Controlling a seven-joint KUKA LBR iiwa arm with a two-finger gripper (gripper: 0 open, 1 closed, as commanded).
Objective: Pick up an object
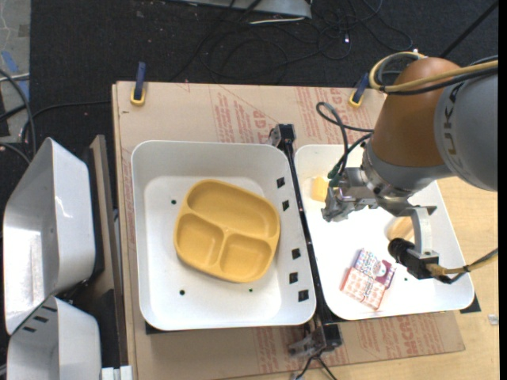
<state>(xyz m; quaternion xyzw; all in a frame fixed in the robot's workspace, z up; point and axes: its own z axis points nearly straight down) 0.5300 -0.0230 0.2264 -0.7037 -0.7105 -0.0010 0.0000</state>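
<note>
In the right bin [455, 287] lie a pale yellow block [318, 187] near the left wall, a pink and white patterned packet [367, 278] at the front, and a tan rounded object [401, 228] partly hidden by the arm. My gripper [339, 206] hangs low over the bin's left half, just right of and in front of the yellow block. Nothing shows between its tips. The arm's grey body and orange band [412, 117] cover the bin's back half.
The left bin [150, 236] holds a yellow divided plate [226, 231]. A black divider [299, 220] with clips runs between the bins. A black plug with a yellow cable [420, 264] sticks out over the right bin. White containers [43, 228] stand left of the bench.
</note>
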